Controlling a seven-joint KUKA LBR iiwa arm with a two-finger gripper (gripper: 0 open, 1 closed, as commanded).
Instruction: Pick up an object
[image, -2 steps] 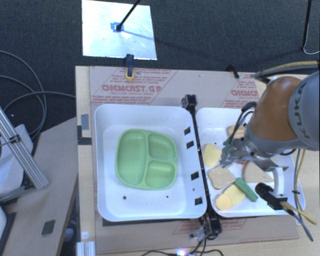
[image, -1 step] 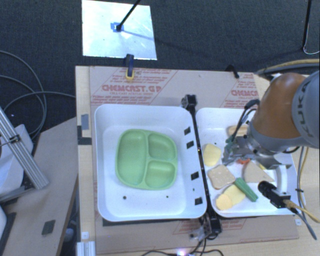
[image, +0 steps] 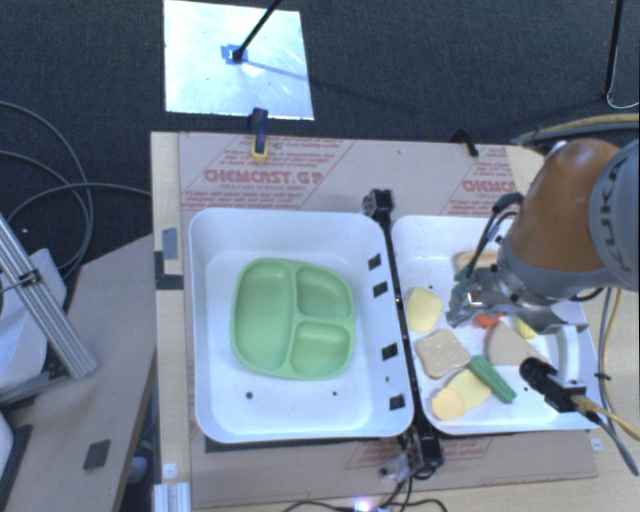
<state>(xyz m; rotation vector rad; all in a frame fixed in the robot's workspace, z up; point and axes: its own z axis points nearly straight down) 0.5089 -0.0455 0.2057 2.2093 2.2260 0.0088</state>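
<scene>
the jaws (image: 468, 300) are down low in the right bin (image: 425, 240), over the orange piece (image: 487, 321) (spread or pinching, can't tell); bread slice (image: 441, 352) sits at its seven o'clock. nothing visibly lifted, so the pick looks undone.

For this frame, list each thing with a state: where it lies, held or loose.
Green divided plate: flat in the left bin.
Bread slice: loose in the right bin.
Green vegetable piece: lying over a yellow piece.
Gripper: low in right bin.
</scene>
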